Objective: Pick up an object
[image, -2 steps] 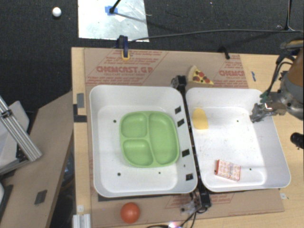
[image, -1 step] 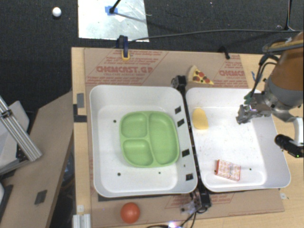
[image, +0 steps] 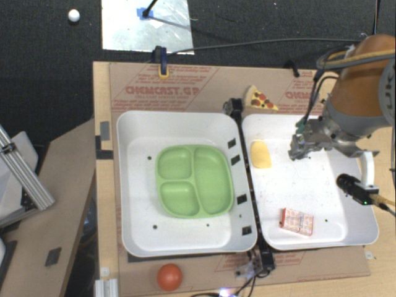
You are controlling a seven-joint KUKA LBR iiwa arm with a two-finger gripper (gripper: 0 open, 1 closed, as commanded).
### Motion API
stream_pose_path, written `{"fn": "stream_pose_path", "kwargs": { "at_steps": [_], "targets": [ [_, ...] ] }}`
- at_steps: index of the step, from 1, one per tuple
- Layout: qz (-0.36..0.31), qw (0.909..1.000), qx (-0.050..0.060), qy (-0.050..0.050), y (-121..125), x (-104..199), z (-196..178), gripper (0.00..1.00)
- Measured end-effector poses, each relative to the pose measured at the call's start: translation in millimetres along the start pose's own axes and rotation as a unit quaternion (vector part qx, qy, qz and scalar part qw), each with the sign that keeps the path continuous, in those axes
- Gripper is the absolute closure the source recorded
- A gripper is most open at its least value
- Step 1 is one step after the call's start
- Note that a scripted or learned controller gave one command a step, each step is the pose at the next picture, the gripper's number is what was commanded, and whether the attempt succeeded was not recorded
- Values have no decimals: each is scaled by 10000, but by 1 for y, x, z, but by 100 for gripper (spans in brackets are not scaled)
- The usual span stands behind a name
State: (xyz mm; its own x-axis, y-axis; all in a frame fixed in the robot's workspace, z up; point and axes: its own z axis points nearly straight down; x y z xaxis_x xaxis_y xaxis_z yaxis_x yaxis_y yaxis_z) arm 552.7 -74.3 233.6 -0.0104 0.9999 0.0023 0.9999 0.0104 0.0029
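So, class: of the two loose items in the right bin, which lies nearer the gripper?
The yellow block, just left of the gripper near the bin's top-left corner. The pink patterned packet lies much farther off, toward the front edge.

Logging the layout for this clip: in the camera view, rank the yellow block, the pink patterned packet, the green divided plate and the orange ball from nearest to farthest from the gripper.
From the gripper:
1. Yellow block, just to its left in the same bin.
2. Pink patterned packet, at that bin's front.
3. Green divided plate, in the left bin.
4. Orange ball, outside the bins at the board's front edge.
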Motion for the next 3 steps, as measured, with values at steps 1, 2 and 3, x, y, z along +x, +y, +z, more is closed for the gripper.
{"fn": "stream_pose_path", "kwargs": {
  "at_steps": [1,2,3],
  "targets": [
    [1,10000,0,1,-2,51,-9,100],
    [-2,10000,8,0,-1,104,-14,100],
    [-2,10000,11,3,-11,163,-10,100]
  ]
}}
